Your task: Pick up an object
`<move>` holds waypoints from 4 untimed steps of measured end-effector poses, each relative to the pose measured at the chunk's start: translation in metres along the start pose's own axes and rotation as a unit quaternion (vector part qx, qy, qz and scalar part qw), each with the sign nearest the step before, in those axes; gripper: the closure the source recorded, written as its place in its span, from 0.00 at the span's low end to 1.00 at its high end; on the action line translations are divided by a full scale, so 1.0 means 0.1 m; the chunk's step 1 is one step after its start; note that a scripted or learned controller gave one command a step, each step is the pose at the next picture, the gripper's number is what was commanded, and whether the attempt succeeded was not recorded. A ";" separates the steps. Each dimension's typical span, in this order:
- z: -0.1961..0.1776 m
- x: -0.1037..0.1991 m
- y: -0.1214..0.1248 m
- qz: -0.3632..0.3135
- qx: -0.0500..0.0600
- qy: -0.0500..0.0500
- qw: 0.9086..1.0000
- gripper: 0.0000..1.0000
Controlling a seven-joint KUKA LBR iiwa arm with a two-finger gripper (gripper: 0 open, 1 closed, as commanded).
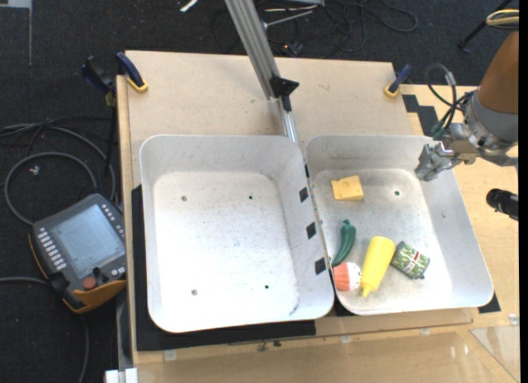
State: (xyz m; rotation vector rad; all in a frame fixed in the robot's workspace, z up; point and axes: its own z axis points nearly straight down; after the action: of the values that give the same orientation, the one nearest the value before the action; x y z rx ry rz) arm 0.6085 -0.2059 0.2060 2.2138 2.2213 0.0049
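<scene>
Radish point(347, 275) hugged the yellow bottle point(376, 264); your gripper point(429, 164), its state unclear, risked nudging both at the bin's point(462, 233) edge.

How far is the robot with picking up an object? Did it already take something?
Nothing looks picked yet. The gripper is over the far right rim of the right bin, with no object seen between its fingers. The yellow block, green pepper, yellow bottle, green can and red-white toy all lie in that bin. Reaching, grasping and lifting remain.
</scene>
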 end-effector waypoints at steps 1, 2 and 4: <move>-0.09 0.00 0.01 0.000 0.002 0.000 1.000 1.00; -0.18 0.64 0.01 -0.003 0.003 0.002 1.000 1.00; -0.36 1.73 0.02 -0.003 0.002 0.002 1.000 1.00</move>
State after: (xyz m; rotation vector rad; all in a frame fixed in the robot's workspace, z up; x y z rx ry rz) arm 0.6100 -0.0329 0.2419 2.2112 2.2322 0.0039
